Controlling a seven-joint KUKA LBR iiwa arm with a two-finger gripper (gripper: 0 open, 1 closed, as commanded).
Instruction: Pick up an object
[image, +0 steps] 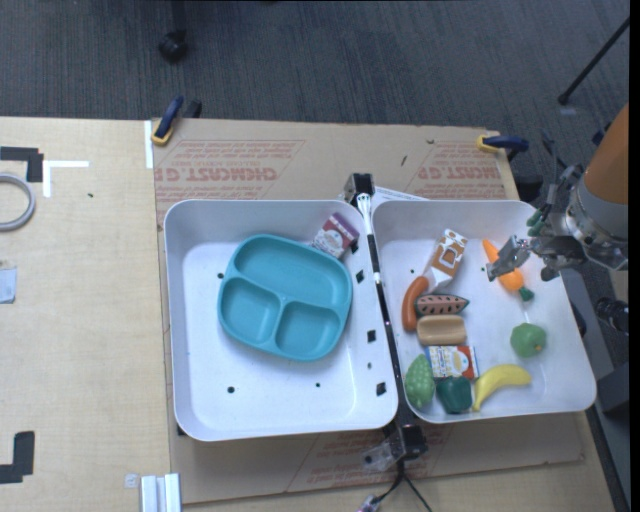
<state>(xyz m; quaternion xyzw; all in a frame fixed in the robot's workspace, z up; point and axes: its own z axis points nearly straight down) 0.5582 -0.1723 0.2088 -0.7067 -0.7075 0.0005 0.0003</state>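
Note:
The right bin (570, 395) holds several toy foods. An orange carrot (506, 270) lies near its far right wall. Others are a green apple (528, 340), a yellow banana (501, 381), a red sausage (411, 301), a hot dog (441, 304) and a small carton (449, 254). My gripper (530, 260) reaches in from the right, just above the bin's right wall. It stands open, with its left finger (514, 251) over the carrot's upper end. Nothing shows clamped between the fingers.
The left bin (190, 300) holds a teal divided plate (285, 297) and a small wrapped packet (335, 235) by its far right corner. Green toy vegetables (421, 382) and a printed box (452, 358) crowd the right bin's front. Cardboard (230, 165) lies under both bins.

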